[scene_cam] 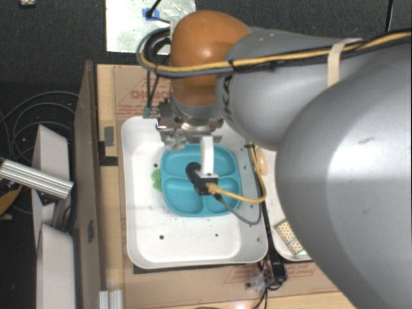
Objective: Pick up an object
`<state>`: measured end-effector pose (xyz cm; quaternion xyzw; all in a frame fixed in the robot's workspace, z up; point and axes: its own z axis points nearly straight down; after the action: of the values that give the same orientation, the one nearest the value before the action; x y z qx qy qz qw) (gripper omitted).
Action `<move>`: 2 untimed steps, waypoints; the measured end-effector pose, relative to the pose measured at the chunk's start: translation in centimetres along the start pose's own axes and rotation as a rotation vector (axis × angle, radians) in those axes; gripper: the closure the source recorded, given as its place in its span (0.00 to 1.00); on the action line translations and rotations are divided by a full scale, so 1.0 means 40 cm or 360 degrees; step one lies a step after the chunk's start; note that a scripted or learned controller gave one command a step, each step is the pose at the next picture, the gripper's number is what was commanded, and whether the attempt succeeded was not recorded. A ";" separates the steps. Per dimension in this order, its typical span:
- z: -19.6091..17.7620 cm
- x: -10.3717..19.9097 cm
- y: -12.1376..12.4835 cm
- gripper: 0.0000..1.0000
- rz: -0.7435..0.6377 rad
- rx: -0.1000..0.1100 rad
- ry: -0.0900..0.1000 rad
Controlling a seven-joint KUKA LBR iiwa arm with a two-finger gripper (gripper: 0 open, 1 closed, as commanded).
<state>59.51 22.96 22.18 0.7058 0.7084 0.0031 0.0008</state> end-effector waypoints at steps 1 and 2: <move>0.172 -0.003 -0.111 1.00 0.0005 0.0023 -0.0008; -0.011 -0.019 -0.213 1.00 0.0000 0.0003 0.0000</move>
<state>50.98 22.16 22.58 0.7057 0.7085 0.0023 0.0002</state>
